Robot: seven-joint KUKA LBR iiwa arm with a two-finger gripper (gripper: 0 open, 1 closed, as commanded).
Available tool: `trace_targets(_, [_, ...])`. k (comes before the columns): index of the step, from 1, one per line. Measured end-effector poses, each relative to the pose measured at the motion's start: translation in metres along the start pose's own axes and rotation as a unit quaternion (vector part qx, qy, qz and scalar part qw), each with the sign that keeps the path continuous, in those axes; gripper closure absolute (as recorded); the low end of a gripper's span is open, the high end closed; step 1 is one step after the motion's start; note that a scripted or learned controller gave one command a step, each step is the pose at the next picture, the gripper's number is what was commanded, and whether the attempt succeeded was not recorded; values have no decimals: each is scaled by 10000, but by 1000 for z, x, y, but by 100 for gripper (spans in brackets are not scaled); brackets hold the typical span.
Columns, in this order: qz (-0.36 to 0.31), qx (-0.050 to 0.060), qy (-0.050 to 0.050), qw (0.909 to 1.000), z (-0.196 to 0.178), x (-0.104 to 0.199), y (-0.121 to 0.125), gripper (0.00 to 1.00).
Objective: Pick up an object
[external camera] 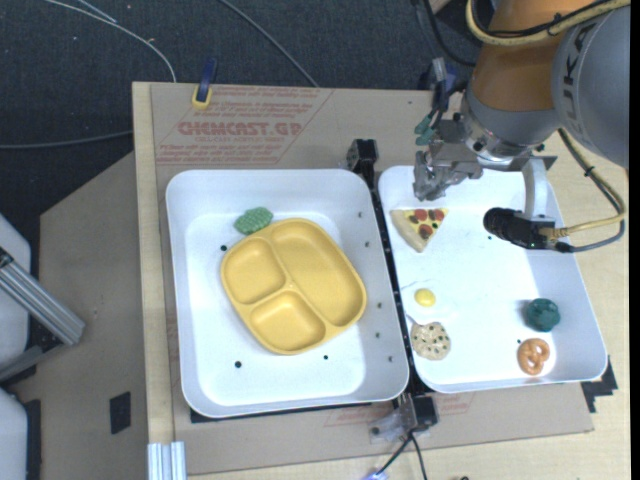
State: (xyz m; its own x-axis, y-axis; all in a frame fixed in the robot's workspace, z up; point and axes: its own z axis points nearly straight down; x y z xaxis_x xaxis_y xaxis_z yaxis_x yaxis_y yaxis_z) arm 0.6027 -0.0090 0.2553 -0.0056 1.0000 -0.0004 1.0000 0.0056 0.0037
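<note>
I read the flat triangular toy pizza slice [418,226] lying at the back left of the right white bin [570,368], its point toward the front. It sits directly below the gripper [432,192], nearly touching. Whether the gripper is spread or closed, I cannot tell. A straight descent should suffice.

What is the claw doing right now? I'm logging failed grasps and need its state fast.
Claw: hangs just above the triangular toy pizza slice in the right white bin; open or shut cannot be told.
</note>
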Motion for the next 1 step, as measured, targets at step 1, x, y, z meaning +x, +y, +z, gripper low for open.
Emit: trace_targets(1, [18,3,-1,10000,16,55,12,100])
